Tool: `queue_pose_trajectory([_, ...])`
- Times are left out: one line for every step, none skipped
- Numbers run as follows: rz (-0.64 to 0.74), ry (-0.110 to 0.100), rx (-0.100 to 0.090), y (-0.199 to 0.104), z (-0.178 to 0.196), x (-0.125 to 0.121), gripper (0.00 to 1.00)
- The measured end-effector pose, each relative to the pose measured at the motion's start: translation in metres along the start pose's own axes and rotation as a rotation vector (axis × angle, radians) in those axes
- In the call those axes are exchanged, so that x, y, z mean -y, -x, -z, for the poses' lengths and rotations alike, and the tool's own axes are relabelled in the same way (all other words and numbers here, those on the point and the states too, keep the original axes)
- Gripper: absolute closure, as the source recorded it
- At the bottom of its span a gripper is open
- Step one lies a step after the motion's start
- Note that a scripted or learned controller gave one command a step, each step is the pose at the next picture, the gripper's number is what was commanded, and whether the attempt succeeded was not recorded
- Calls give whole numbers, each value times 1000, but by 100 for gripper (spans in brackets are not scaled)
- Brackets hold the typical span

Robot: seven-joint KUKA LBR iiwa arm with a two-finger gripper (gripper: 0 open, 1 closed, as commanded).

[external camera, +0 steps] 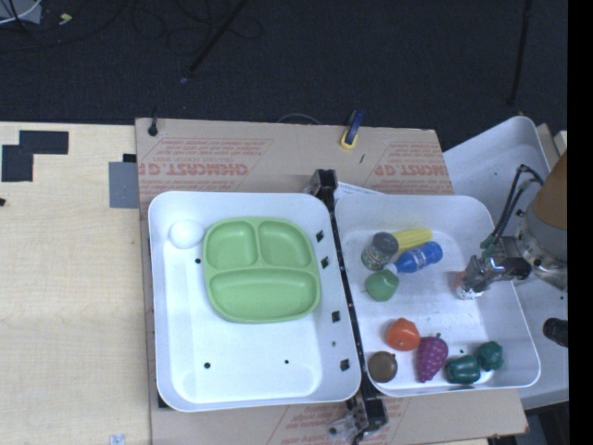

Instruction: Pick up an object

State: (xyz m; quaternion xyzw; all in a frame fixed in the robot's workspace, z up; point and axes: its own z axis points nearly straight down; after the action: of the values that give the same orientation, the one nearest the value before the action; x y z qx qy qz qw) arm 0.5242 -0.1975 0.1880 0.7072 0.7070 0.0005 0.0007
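My gripper (471,284) hangs over the right part of the right bin (508,336), above bare white floor. To its left lie a blue bottle (419,257), a yellow cylinder (412,239), a grey can (382,248) and a green round piece (381,286). Along the bin's front edge sit an orange-red fruit (402,334), a purple grape bunch (430,356), a brown ball (382,366) and two dark green pieces (473,363). No object touches the gripper.
The left bin (185,360) holds a light green divided plate (260,270) and a white ball (185,234) in its back left corner. A black divider (343,295) runs between the bins. The arm's grey body (556,239) stands at the right.
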Motion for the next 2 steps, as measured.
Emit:
queue_pose_trajectory([1, 1, 0, 1, 42, -1, 100])
queue_pose_trajectory([4, -4, -3, -58, 36, -11, 100])
